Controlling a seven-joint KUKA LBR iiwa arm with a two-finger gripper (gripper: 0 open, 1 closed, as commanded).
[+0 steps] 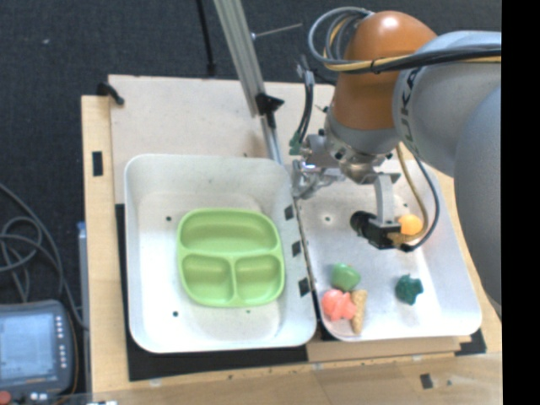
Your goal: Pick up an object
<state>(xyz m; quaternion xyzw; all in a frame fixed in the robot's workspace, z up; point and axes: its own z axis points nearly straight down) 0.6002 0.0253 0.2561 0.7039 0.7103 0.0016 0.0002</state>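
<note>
The jaws hang over the far left corner of the right bin (pixel 460 306), beside the wall it shares with the left bin (pixel 148 226). Whether they are wide or narrow I cannot tell. The loose things lie well apart, at the near side: a pink toy (pixel 337 305), a tan cone (pixel 360 309) and a green piece (pixel 344 275), so a reach nearer is likely needed.

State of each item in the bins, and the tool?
Green plate: upright, flat in left bin, compartments empty.
Tan cone: on its side in right bin.
Pink toy: lying against that cone.
Light green toy: lying loose.
Dark green toy: lying apart.
Tool: above right bin's left edge, clear of toys.
</note>
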